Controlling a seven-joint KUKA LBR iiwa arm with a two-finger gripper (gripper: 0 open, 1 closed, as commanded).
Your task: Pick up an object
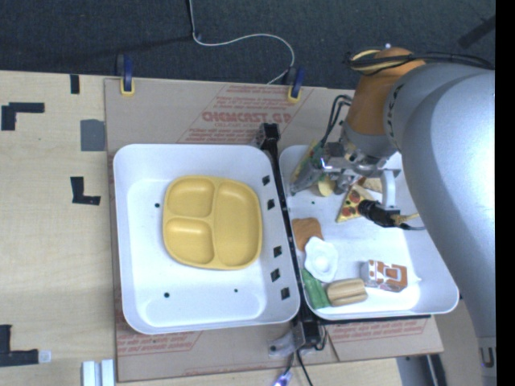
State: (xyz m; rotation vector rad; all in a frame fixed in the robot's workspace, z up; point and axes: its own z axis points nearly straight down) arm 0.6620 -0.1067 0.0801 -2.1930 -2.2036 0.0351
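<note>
Counter: a pale wooden counter point(48, 240) with black angular marks on its left part; a sheet of brown printed cardboard point(233, 115) lies on it under both bins, held at its far edge by two clamps with yellow and blue grips.
Room: beyond the counter's far edge, dark blue-grey carpet point(96, 14) with a thin white cable point(241, 40) looping across it.
Left bin: a shallow white plastic bin point(133, 296) holding a yellow plastic plate with three compartments point(213, 221), set about mid-bin.
Right bin: a second shallow white bin point(438, 292), touching the first along a black divider.
My arm: it comes in from the right, grey and bulky, orange band above the wrist.
My end effector point(342, 171): low over the far part of the right bin; whether it is spread or pinching, I cannot tell.
Things in the right bin: a toy pizza slice point(348, 207) and a small yellow piece point(325, 187) just beside my end effector; nearer, a brown round toy point(306, 232), a white crumpled object point(322, 260), a tan toy bun point(346, 292) and a small red-and-white printed carton point(386, 275).
</note>
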